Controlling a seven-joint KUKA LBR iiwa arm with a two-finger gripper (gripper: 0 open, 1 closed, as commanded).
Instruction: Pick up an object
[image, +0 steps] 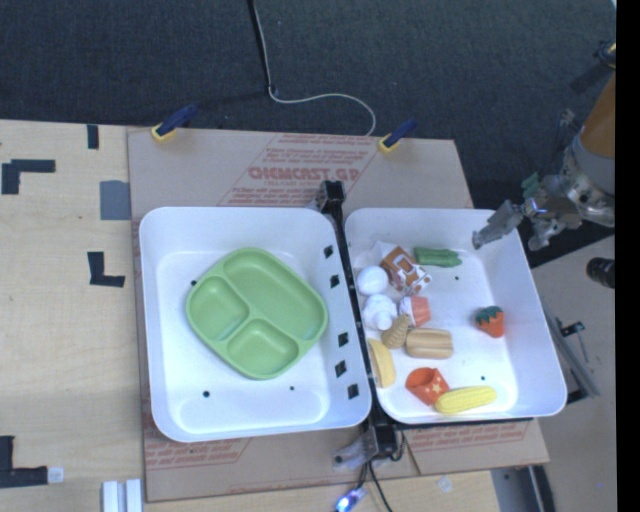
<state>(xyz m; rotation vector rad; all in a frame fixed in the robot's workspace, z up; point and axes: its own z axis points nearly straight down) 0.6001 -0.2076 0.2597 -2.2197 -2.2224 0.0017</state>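
The arm enters at the upper right of the frame, mostly cut off by the edge, its orange band barely showing. Its gripper (512, 222) hovers over the top right corner of the right bin (520, 300), too blurred to tell its state. Toy foods fill that bin's centre: a strawberry (489, 320), corn cob (466, 400), banana (381, 362). A green plate (256, 312) sits in the left bin (160, 300)

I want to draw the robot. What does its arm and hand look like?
The robot arm comes in from the right. It is grey, with an orange band near the wrist. At its end sits a metal gripper made of grey and silver parts, with a small green spot and thin grey fingers over the bin's edge.
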